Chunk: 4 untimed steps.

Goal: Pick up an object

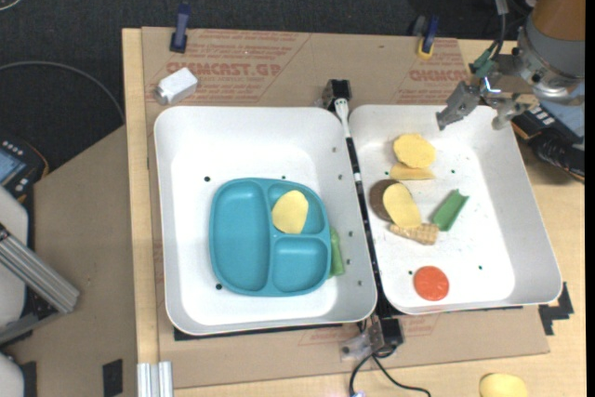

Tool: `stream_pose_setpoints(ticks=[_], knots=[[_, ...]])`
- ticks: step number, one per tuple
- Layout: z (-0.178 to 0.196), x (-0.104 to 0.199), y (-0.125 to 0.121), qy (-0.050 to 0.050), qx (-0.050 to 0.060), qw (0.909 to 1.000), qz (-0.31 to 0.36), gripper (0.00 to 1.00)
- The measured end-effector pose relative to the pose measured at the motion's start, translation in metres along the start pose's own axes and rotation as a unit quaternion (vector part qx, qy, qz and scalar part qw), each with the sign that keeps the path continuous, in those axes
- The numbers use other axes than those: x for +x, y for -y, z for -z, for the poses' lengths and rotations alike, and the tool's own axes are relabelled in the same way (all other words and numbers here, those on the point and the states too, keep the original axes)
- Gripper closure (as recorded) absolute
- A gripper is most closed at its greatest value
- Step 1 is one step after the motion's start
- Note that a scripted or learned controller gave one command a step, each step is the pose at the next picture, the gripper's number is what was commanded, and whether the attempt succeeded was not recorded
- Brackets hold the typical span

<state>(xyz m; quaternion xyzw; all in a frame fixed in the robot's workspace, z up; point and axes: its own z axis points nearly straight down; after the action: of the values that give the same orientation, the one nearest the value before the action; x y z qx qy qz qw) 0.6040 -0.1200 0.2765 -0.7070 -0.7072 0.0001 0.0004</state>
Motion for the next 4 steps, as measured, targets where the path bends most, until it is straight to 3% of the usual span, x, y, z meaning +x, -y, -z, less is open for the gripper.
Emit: stream_pose_setpoints(ticks=[1, 2, 3, 4], knots=[[0.011, 0.000, -0.001, 0.000, -0.002, 1.0000, 0.001, 1.00], [-0.052, 0.087, 0.002, -0.002, 0.003, 1.0000, 0.004, 1.00], [0.090, 0.121, 0.013, -0.001, -0.009, 1.0000, 0.003, 1.00], [0.013, 0.177, 0.066, -0.001, 0.005, 1.0000, 0.002, 1.00]])
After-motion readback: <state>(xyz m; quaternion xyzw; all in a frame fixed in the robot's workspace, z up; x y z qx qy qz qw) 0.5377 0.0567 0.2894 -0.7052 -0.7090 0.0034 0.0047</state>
